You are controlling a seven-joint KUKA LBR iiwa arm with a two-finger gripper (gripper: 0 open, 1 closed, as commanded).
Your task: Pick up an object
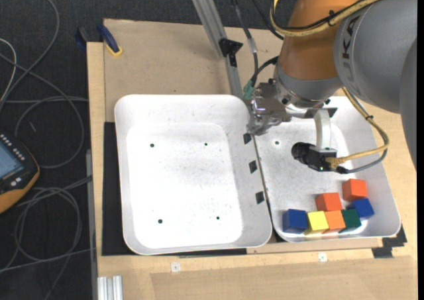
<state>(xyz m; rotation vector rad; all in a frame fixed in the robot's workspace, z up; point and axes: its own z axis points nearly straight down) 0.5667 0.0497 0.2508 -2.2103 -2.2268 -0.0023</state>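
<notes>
1. Two white bins side by side: left bin (132, 159) and right bin (384, 199). The arm (377, 27) reaches in from the right and covers the right bin's far end.
2. Gripper (268, 116) sits at the bins' shared rim, far end. Fingers are buried under the wrist hardware, so whether the jaws are wide or narrow cannot be told; nothing visible between them.
3. Block cluster lies well apart from the jaws, at the right bin's near end: blue block (295, 219), yellow block (317, 221), two orange blocks (328, 201) (335, 219), green block (350, 218), second blue block (362, 207), red-orange block (355, 188). Their row runs roughly along the near wall.
4. Black cabled part (311, 155) hangs between the jaws and the blocks. Black tabs (252, 167) line the shared rim.
</notes>
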